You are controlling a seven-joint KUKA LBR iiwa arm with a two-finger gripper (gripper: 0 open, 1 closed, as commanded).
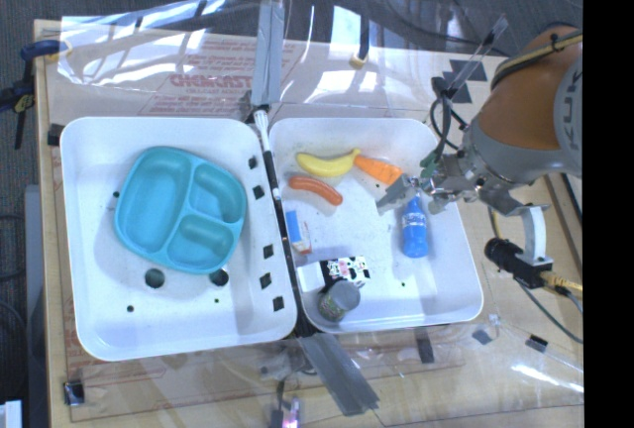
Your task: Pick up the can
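A blue divided plate (181, 209) is seen in the left bin (89, 317). In the right bin (461, 302), a yellow banana (325, 162), a sausage (315, 189) and a carrot (376, 169) are laid near the far wall. The can (339, 301) is located at the near-left corner of this bin, just beside a black-and-white carton (346, 269); its round end is turned up toward the camera, so the long axis appears roughly upright. A blue bottle (414, 230) lies further right. The gripper (428, 190) is positioned at the bottle's top, well apart from the can. Whether the fingers are spread or closed cannot be told.
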